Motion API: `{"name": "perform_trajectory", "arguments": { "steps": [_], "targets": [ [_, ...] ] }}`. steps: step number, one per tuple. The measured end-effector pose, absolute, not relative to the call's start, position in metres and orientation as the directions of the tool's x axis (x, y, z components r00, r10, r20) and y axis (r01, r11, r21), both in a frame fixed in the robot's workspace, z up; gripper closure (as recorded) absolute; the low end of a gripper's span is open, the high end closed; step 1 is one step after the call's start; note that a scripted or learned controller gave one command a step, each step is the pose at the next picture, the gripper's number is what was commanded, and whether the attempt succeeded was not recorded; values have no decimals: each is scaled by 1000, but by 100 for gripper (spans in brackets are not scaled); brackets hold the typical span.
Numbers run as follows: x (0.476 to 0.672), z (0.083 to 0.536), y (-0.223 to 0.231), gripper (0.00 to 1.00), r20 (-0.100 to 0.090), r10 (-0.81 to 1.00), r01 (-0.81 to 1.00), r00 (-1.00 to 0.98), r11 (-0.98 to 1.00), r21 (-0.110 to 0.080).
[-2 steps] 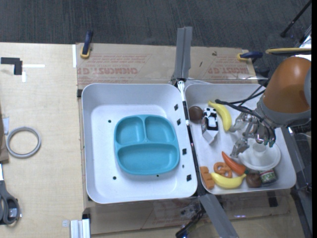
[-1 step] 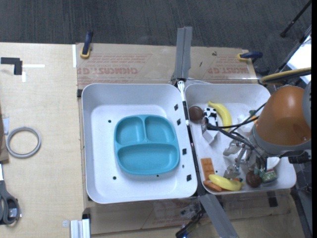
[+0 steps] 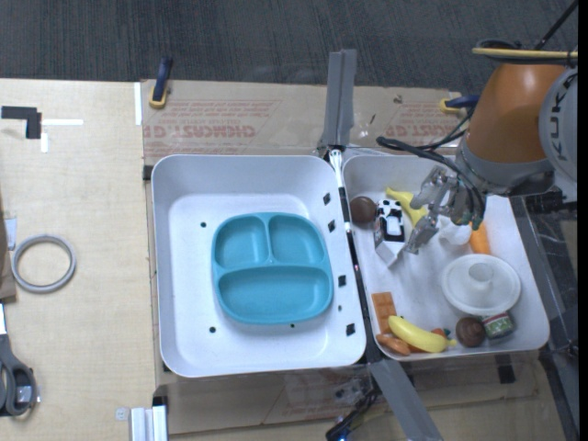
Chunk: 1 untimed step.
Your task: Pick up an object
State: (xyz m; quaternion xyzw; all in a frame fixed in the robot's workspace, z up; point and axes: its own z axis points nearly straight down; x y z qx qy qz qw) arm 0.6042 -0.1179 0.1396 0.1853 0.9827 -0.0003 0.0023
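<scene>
Nearest you, along the front wall of the right bin [image 3: 537,331], a banana [image 3: 415,333] lies packed among an orange block [image 3: 383,303], a carrot-like piece [image 3: 395,344], a brown ball [image 3: 470,331] and a small printed can [image 3: 499,325], with a white bowl [image 3: 480,282] just behind them. You have the gripper [image 3: 428,217] hanging over the far half of that bin, fingers spread apart and nothing between them, tips down above bare floor just beside a black-and-white patterned toy [image 3: 392,220]. A second yellow piece [image 3: 401,199] lies touching that toy, a dark brown ball [image 3: 364,210] sits close to the divider, and an orange piece [image 3: 480,239] rests on the arm's side. Your likeliest target looks like the patterned toy or the yellow piece, and that is where trouble starts: the two touch, so one finger may land on top of either instead of beside it, or shove the pair toward the wall. If you close where the tips hang now, you probably catch only air. The round balls would likely roll out of a pinch. Your left bin [image 3: 170,246] holds only a teal divided plate [image 3: 273,267], well apart from all this.
</scene>
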Motion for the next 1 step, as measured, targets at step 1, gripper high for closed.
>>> {"name": "perform_trajectory", "arguments": {
  "steps": [1],
  "targets": [
    [655, 107, -96, 0, -21, 383, 383, -924, 924, 5]
  ]
}}
